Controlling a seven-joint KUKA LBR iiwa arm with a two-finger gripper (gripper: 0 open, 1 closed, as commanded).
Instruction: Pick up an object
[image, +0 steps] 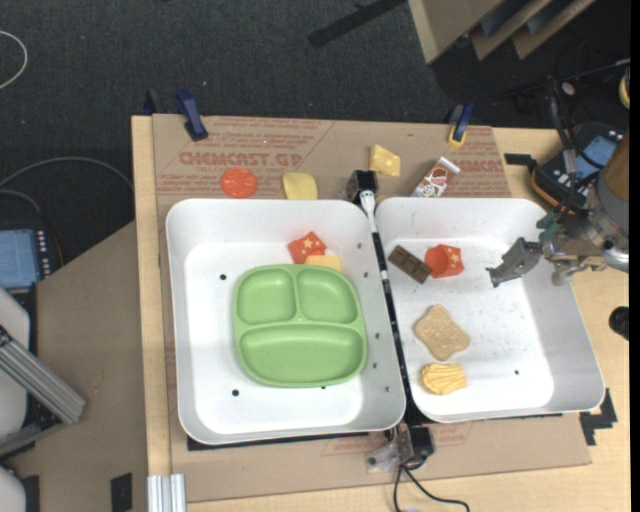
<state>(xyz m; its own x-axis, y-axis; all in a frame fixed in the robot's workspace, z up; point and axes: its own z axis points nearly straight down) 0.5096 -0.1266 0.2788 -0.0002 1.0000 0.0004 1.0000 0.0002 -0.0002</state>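
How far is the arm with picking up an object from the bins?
Done: nothing looks picked yet. The red block, brown piece, toast slice and yellow crinkled piece all lie on the floor of the right bin. In hand: the gripper hangs over that bin's right side, with nothing seen between its fingers. Left: reaching one item, closing on it and lifting.

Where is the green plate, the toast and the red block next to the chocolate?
green plate (298, 325): camera view, on its middle divider.
toast (441, 332): camera view, centre of the slice.
red block (444, 260): camera view, its top face.
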